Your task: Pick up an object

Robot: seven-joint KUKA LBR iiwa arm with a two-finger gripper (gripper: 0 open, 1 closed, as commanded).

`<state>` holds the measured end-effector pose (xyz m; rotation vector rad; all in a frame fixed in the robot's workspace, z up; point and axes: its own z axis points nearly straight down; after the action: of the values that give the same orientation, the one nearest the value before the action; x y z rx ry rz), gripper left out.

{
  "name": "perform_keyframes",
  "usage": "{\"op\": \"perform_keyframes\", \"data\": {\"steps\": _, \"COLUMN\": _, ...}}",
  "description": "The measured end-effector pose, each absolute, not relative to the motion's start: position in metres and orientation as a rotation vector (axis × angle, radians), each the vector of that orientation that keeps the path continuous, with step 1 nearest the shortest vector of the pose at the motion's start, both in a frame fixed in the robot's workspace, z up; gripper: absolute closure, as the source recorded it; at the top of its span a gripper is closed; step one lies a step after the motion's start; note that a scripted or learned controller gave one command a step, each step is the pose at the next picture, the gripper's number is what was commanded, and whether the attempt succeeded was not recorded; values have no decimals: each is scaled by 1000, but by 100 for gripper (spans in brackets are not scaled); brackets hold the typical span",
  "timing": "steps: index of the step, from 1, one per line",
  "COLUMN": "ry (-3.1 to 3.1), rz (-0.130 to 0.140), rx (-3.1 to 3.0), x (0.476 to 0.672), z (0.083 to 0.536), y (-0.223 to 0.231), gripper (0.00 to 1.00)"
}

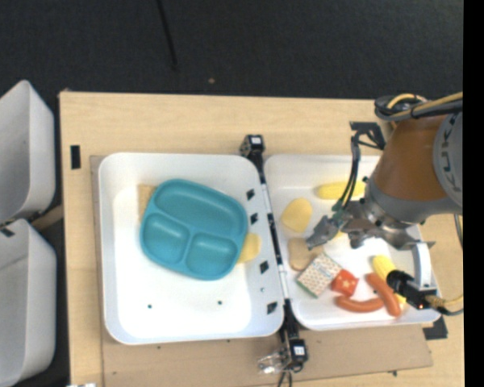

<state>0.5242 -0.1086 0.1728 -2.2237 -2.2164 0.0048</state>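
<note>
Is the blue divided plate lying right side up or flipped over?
Right side up. The blue plate lies flat in the left bin, its three recessed compartments facing the camera.

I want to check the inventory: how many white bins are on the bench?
2. The left bin holds a blue divided plate; the right bin holds small toy foods, with the gripper above them.

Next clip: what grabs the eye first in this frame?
The big teal divided plate lying tilted in the left bin stands out most. Next comes the arm's orange band over the right bin, its pincer low above a cluster of small yellow, orange and red toy foods.
</note>
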Motion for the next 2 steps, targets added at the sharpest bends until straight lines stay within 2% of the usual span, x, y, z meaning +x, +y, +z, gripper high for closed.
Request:
{"op": "perform_keyframes", "data": {"steps": 1, "ry": -2212, "rz": 5, "rx": -2226, "x": 523, "z": 123, "y": -100, "gripper": 0}}
{"op": "perform_keyframes", "data": {"steps": 2, "ry": -2217, "rz": -1, "rx": -2228, "x": 524, "z": 101, "y": -101, "gripper": 0}}
